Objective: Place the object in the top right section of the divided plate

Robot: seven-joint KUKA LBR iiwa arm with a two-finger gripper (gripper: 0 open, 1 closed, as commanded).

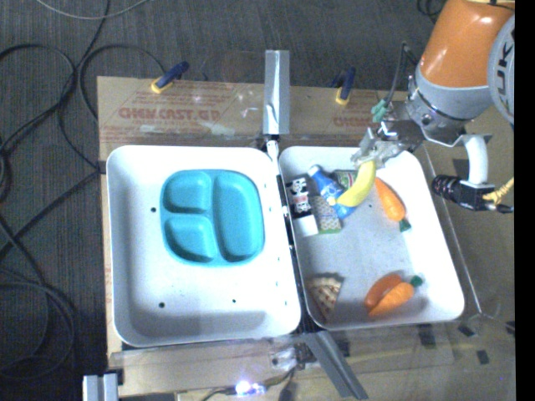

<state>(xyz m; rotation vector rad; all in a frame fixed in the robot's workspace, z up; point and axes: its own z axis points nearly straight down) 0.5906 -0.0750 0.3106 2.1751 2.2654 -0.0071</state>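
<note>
Banana [358,188] pinched at its far tip by gripper [374,154], lifted over right bin [435,249] (toys below) for carrying to blue plate [213,215], left.

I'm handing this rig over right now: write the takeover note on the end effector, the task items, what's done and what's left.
End effector: over the right bin's back edge, at the upper tip of the banana; grip cannot be confirmed.
Banana: among the clutter in the right bin, leaning over a blue-capped bottle.
Divided plate: in the left bin, nothing in any section.
Done: nothing placed yet.
Left: secure the object, carry it left, set it in the plate's top right section.
</note>
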